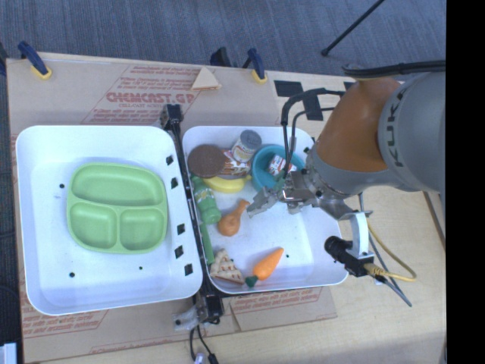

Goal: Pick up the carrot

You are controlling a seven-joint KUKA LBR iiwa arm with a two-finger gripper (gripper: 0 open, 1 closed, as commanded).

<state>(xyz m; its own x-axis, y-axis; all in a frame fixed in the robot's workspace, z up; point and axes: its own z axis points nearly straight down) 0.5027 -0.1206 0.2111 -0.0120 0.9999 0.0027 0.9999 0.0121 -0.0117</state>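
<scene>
Carrot (pixel 268 264) is seen lying loose on the floor of the right bin (pixel 322 268), well below the claw (pixel 267 200) and slightly to its right, untouched and clear for a descent. The claw is poised above the bin's middle, just beside a drumstick (pixel 233 218); its fingers are spread and nothing is held between them.

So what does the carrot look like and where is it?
The carrot is small, orange and looks like plastic, with a little green tip at its lower-left end. It lies on its side, tilted, near the front edge of the right bin. Its green end sits right next to a tan sandwich-like wedge; whether they touch is hard to tell. The gripper is above it in the picture, not holding it.
</scene>
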